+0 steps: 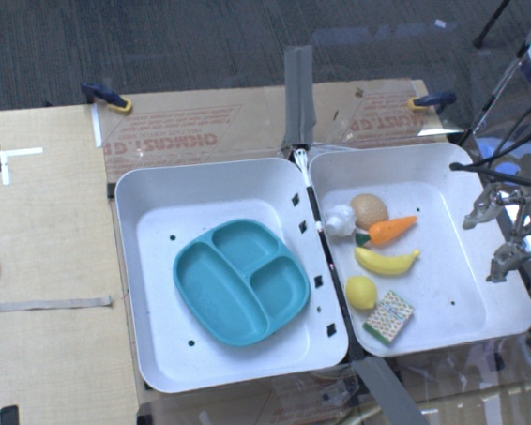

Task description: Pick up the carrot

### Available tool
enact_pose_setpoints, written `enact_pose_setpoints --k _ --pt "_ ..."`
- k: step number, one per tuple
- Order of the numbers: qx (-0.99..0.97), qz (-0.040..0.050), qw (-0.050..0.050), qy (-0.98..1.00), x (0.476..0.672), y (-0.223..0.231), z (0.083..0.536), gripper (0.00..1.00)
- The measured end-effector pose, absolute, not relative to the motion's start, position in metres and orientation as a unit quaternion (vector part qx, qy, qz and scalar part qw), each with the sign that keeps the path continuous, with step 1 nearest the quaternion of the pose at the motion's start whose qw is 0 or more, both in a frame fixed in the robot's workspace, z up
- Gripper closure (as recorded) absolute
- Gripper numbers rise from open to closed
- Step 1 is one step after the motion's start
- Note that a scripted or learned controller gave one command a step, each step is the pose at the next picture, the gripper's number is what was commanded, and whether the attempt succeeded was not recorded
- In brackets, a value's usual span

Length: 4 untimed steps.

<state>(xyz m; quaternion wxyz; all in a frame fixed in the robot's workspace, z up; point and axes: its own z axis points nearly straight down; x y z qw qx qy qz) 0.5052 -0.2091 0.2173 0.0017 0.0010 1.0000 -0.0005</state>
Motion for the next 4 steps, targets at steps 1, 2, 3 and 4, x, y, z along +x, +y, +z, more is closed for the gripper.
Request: enact_pose_setpoints --k 1,2,3,4 --pt "-0.023 -0.0002 0.001 1.000 0.542 -0.158 0.163 0.00" --pt "-0.025 -0.0004 0.002 1.000 0.594 -0.129 0.093 0.00" --pt "-0.055 -0.0007 0.003 0.998 0.609 -0.094 0.093 0.00" --pt "-0.031 -0.0001 0.002 1.000 0.604 -0.093 0.093 0.00"
